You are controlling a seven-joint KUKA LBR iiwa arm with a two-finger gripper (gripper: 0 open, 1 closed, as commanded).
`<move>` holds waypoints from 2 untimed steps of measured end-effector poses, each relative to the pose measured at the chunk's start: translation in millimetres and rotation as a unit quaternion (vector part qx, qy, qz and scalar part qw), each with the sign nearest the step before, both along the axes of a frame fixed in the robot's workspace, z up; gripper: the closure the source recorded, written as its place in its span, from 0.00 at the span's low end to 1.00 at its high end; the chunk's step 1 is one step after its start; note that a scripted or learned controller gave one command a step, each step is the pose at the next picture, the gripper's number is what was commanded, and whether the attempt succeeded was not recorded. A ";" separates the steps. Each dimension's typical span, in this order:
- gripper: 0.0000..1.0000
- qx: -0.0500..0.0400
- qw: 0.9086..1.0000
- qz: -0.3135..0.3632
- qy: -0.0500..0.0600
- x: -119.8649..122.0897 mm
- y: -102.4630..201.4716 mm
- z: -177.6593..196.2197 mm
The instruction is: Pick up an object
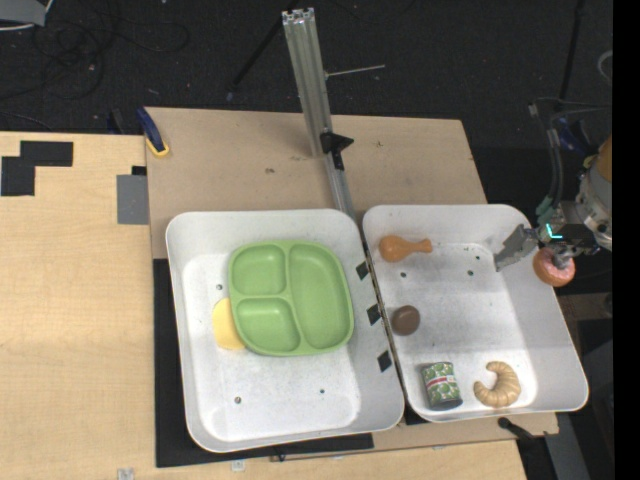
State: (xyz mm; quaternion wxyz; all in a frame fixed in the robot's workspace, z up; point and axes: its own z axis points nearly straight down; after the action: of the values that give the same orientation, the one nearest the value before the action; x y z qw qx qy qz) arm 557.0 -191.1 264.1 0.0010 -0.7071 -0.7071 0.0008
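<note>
My gripper (552, 252) hovers over the right rim of the right bin (470, 293), reaching in from the right. A small red-orange round object (555, 269) hangs at its tip, off the bin floor, and the fingers look shut on it. A grey part of the gripper (513, 248) juts left over the bin. On the right bin's floor lie an orange drumstick-shaped toy (403, 248), a brown ball (405, 319), a green patterned can (440, 384) and a tan croissant (499, 383).
The left bin (200, 368) holds a green divided plate (291, 297) with a yellow object (226, 325) tucked under its left edge. An upright metal post (310, 88) stands behind the bins. Black clips (373, 313) sit on the seam between the bins.
</note>
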 end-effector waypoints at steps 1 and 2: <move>0.00 0.000 1.000 0.000 -0.001 0.3 -0.1 0.6; 0.00 0.001 1.000 0.001 0.002 6.8 5.8 -47.7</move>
State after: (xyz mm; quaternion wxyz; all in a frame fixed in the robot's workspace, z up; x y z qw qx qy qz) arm 563.8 -185.4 216.3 0.0032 -0.7066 -0.7076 0.0018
